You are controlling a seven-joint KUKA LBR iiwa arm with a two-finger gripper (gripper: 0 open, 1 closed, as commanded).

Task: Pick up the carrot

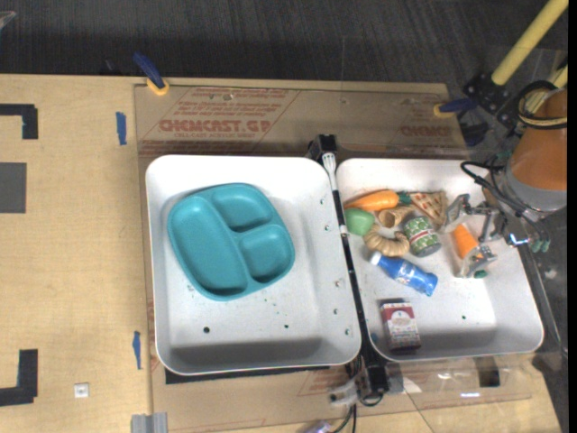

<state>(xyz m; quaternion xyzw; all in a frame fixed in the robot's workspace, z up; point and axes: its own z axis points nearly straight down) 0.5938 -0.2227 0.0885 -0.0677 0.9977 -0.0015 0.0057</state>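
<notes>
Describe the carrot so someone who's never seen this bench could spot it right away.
Look in the right white bin, at the top of its pile of small items. The carrot lies there on its side, above a green piece: a long orange taper, unlike the shorter orange piece by the gripper.

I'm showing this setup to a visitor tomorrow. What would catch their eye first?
Probably the big teal divided plate, alone in the left bin. Next, the jumble of small toys in the right bin, led by the orange carrot at its upper left, with the arm's pincer reaching in from the right.
</notes>
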